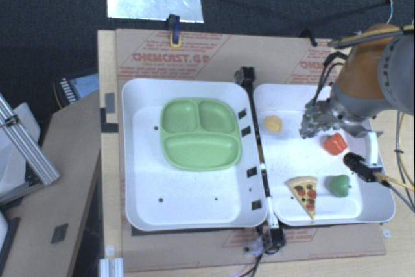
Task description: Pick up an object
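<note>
The end effector [313,124] is hanging low over the right bin [285,95], toward that bin's back edge, and whether it is open or closed cannot be told from this slanted view; nothing is showing in its grip. Just beside it, toward the right edge, a red-orange toy pepper [334,143] is lying on the bin floor. Toward the bin's left wall a small yellow toy food piece [273,123] is resting near the end effector. Nearer the front edge a toy pizza slice [305,194] and a green toy vegetable [338,185] are sitting close together. The left bin [139,159] is carrying a green divided plate [200,133].

The arm appears to be approaching a target, with no grasp made yet. The next move is likely calling for centring over one item, descending and closing.

On the brown board [194,52] under the bins, red lettering is reading "CHEMCAST".
</note>
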`<move>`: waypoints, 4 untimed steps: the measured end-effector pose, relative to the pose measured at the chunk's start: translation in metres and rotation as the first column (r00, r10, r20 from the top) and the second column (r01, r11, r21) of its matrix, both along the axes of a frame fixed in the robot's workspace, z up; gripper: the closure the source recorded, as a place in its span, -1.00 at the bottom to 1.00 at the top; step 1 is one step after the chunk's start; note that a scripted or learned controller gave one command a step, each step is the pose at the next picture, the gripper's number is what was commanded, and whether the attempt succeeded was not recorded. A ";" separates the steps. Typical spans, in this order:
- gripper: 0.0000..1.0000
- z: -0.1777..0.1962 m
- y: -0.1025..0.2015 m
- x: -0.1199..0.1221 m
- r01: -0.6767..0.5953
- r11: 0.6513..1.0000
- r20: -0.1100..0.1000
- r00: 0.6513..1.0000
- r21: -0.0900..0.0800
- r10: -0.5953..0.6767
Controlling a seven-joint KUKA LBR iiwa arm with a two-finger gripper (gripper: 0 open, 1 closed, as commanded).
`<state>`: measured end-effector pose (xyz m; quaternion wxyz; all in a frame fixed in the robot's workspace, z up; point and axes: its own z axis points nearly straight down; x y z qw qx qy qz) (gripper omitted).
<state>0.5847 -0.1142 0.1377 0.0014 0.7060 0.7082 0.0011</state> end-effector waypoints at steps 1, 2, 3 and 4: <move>1.00 0.064 0.001 0.003 -0.001 1.000 0.004 1.000 -0.001 0.001; 1.00 0.078 0.001 0.004 -0.001 1.000 0.000 1.000 0.000 0.001; 1.00 0.086 0.058 -0.015 -0.005 1.000 -0.003 1.000 0.002 0.005; 1.00 0.093 0.107 -0.032 -0.004 1.000 -0.003 1.000 0.001 0.004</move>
